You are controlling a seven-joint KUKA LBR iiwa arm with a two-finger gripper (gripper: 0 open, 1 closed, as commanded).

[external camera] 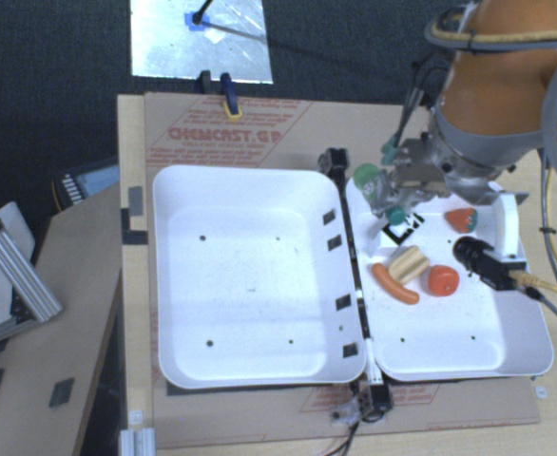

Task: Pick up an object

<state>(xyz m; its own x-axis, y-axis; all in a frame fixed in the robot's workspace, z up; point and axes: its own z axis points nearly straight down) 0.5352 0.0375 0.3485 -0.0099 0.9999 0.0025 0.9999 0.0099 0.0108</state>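
Observation:
The right bin (469, 350) holds several small things. An orange sausage-shaped piece (394, 284) lies beside a tan block (408, 262), with a red round piece (442, 280) just to their right. A red-orange piece with a green tip (461, 219) sits further back, and a green piece (366, 175) is at the bin's back left corner. A small black-and-white square (404, 225) lies under the tool. My gripper (395, 196) hangs low over the back left part of this bin, between the green piece and the black-and-white square, and nothing is visibly held in it.
The left bin (250, 350) sits beside the right one, with black clips (340, 245) along their shared rim. Both rest on a cardboard sheet (226, 131). A shiny metal plate (201, 27) lies behind the bench, and an aluminium rail (8, 264) stands at far left.

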